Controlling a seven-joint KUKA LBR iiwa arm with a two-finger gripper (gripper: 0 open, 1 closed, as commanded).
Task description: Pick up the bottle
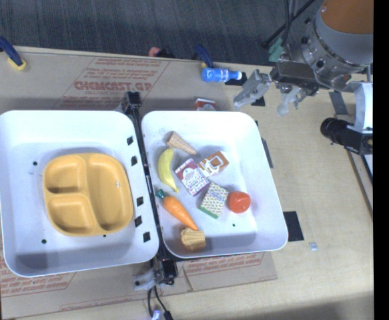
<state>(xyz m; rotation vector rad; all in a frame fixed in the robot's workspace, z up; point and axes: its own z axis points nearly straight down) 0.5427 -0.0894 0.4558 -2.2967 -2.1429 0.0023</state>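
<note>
**Bottle lying outside the bins, gripper hanging open beside it**

In the left bin (7,179) a yellow divided tray (87,193) is sitting flat, with three compartments facing up. Black clips (135,159) are running down the seam where the two bins meet.

The right bin (264,172) is holding a cluster of toy food. A yellow banana (165,168) is lying along the bin's left side, with a cone-shaped piece (181,143) just above it. Below the banana an orange carrot (179,211) is pointing toward the bin's near edge, close to a tan pastry-like piece (193,239). Toward the middle, a small red-and-white carton (191,177) is touching a brown box (215,163), and a green-patterned block (213,200) is resting just beside a red tomato (239,202).

The blue bottle (219,75) is lying on its side on the cardboard (114,82) beyond the right bin's far edge, outside both bins, its pale cap pointing right.

Just right of the bottle, the gripper (271,96) is hanging above the bench with its two fingers (249,91) spread apart and nothing between them. It is near the bottle but not touching it. The grey arm with its orange band (347,5) is reaching in from the upper right.
</note>
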